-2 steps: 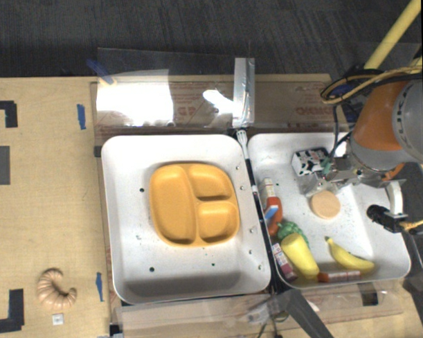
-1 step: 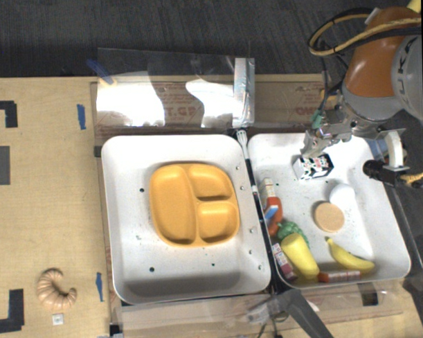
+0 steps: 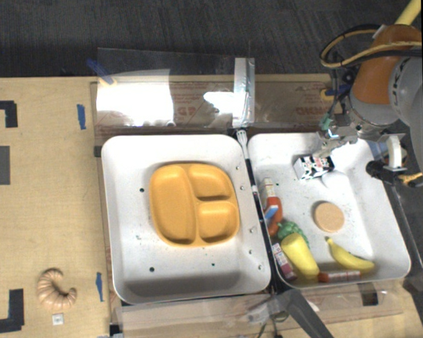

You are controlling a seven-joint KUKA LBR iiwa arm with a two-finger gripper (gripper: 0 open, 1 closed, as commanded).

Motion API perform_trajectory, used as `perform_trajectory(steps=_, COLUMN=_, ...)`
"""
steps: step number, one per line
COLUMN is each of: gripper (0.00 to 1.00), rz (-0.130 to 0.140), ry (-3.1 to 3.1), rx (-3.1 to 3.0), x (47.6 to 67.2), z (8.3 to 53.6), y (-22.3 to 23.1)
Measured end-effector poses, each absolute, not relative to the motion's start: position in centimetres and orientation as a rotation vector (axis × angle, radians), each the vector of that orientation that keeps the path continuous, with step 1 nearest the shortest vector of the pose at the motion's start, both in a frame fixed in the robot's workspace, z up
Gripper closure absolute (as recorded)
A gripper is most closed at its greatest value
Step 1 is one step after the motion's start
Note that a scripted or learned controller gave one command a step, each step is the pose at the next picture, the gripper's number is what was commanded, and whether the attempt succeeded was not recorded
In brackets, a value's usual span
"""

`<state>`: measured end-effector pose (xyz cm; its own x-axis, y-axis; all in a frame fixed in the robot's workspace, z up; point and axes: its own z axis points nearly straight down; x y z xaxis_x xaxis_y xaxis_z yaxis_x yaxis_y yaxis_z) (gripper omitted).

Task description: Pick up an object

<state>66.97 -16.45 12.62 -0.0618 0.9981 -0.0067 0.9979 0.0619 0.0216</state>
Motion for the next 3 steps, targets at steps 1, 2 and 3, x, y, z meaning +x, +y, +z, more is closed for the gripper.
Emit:
perform_trajectory(steps=1, gripper=1.0, rz=0.026, ry=2.315, rx=2.069, x=63.5, z=12.0, y=-17.9)
perform_trajectory(steps=2, gripper=1.0, rz=0.05, ry=2.44, rx=1.889, x=61.2, z=11.6, y=-21.9)
perform_trajectory(steps=3, gripper=1.0, rz=0.038, ry=2.474, rx=1.849, x=60.8, z=11.5, y=-21.9)
